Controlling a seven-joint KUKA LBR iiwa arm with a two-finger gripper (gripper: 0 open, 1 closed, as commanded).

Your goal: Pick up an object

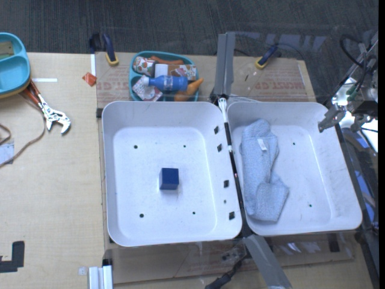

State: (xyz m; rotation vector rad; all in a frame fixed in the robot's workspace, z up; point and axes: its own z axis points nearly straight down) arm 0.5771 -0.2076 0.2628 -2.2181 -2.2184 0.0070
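A small blue cube (169, 179) lies flat near the middle of the left white bin (114, 161). In the right white bin (337, 179), a crumpled grey-blue cloth (263, 170) stretches along the left side, from the back towards the front. My gripper (338, 112) hangs at the far right, over the right bin's back right rim. It is partly cut off by the frame edge and tangled with cables. It is well away from both the cloth and the cube, and I see nothing in it.
Behind the left bin stands a teal bowl (163, 77) filled with small toys. A wrench (51, 116) and a teal tray (12, 62) lie on the wooden bench at the left. Clamps (107, 48) sit at the bench's back edge.
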